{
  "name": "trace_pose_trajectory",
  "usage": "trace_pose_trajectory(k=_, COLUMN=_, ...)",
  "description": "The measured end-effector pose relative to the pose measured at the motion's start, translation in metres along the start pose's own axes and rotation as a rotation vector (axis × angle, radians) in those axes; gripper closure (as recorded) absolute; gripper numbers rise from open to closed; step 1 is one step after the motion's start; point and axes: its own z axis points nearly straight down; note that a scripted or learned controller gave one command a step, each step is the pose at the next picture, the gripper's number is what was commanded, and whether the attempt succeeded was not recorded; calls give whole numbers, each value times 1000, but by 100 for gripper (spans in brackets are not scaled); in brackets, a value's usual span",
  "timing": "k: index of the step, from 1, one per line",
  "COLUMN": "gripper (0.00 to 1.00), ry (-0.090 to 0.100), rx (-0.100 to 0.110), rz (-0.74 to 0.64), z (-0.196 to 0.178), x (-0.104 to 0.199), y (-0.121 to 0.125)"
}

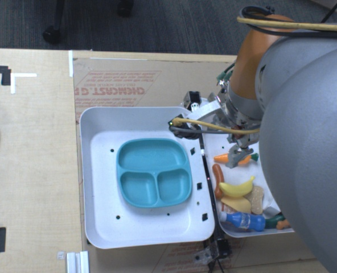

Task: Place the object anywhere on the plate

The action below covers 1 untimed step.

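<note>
Beside one teal plate (154, 172), one banana (237, 187), one bottle (243, 221).

Position: 1 camera was fixed above the bench (32, 152).
Facing: it looked down at a slant.
Coverage: both bins (94, 220) were seen.

Teal three-compartment plate (153, 172) in the left white bin (100, 220), grey arm (305, 129) over the right bin (228, 223), end effector (237, 157) low above a carrot (243, 160), near a banana (235, 187), sausage (218, 173), blue bottle (243, 221), all on a wooden surface (32, 169)
</note>
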Motion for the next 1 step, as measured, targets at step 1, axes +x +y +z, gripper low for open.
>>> trace_pose_trajectory(k=1, gripper=100, ry=-3, rx=-1, rz=-5, z=-8, x=0, y=2)
